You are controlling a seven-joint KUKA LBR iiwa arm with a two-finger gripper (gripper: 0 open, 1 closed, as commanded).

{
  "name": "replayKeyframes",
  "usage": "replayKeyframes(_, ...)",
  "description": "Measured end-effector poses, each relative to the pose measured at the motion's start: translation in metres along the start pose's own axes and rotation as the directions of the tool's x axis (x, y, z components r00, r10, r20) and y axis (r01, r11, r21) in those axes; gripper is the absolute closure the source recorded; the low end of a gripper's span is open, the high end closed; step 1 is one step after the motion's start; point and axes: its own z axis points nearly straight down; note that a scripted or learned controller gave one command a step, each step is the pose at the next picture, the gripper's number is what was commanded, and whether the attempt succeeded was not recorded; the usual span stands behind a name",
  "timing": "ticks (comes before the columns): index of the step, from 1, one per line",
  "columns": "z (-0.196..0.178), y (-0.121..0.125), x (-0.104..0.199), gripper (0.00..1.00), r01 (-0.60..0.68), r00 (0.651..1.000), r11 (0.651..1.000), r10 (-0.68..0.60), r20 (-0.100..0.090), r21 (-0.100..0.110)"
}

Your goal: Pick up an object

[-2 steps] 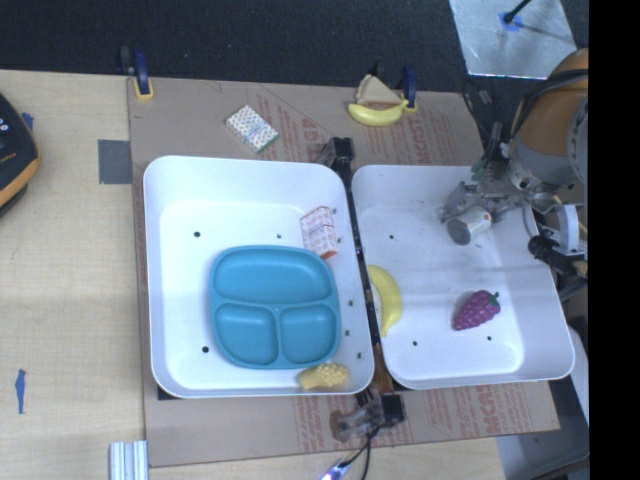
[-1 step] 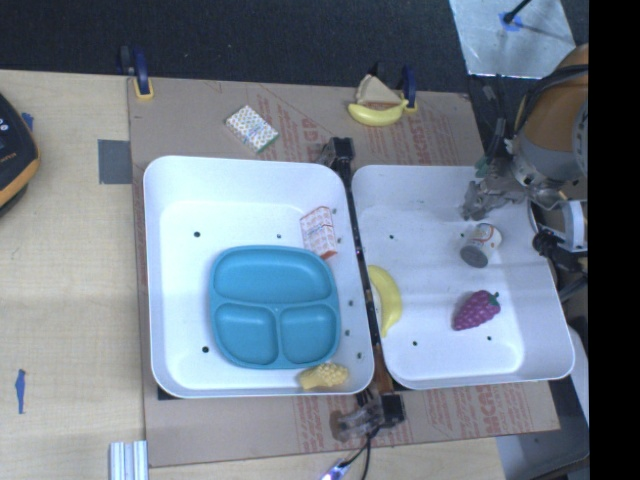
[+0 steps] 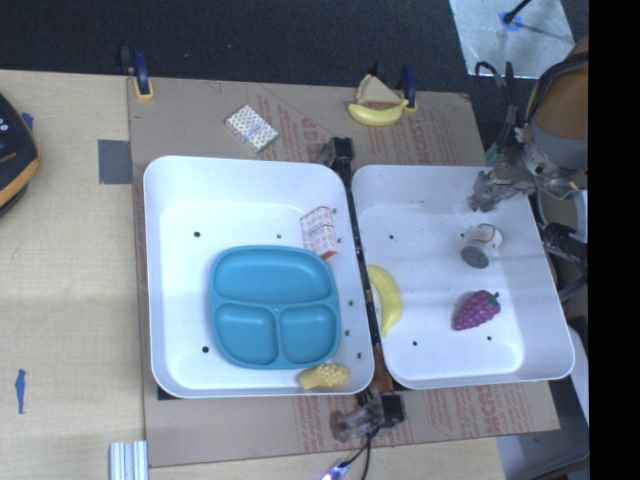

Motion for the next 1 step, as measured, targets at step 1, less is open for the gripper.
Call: replayKeyframes(1, -0.0171, -0.0102, 0.0001, 1.0, -0.002, 1.0, 1.0, 0.002, -0.001, 0.003)
